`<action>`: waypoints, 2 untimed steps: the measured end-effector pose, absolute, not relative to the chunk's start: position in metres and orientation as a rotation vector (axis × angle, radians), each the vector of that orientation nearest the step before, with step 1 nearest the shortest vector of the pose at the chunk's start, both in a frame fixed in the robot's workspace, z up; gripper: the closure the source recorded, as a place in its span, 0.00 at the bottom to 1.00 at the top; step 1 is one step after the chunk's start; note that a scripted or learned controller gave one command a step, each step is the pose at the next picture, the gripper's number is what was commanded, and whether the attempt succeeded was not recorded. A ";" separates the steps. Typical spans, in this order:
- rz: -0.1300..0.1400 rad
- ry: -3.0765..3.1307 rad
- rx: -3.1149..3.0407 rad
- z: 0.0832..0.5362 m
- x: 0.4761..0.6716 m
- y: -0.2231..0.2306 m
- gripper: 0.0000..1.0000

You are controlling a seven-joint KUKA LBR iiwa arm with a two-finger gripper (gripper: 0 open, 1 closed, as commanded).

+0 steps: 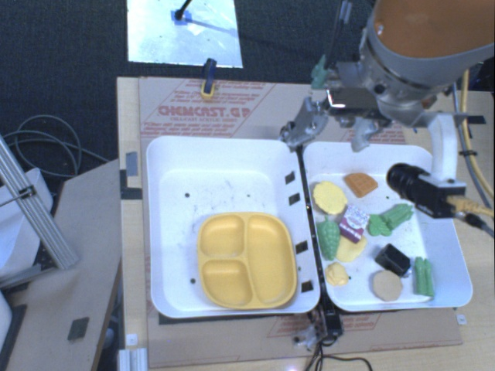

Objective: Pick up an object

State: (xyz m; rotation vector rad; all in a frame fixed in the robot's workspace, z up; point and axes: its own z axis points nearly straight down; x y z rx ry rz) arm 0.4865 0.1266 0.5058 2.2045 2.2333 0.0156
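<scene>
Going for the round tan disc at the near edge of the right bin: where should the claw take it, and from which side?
Probably straight down from above, closing across the tan disc's rim. It lies flat, so only its edges offer grip. Set the fingers along the near-far line: the black block crowds its far side slightly, and the green piece lies to its right.

In the right bin (445, 280) lies a jumble of toy food: a yellow round piece (329, 198) beside an orange waffle-like square (360, 183), a purple-and-white box (354, 222) on a yellow slice, green leafy pieces (390, 218), a black block (393, 260), a tan disc (387, 286) and a green pod (423, 277).
</scene>
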 end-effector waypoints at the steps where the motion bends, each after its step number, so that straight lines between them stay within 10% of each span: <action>1: 0.007 2.213 2.223 0.537 0.487 0.057 0.00; 2: 0.003 2.219 2.221 0.535 0.487 0.037 0.00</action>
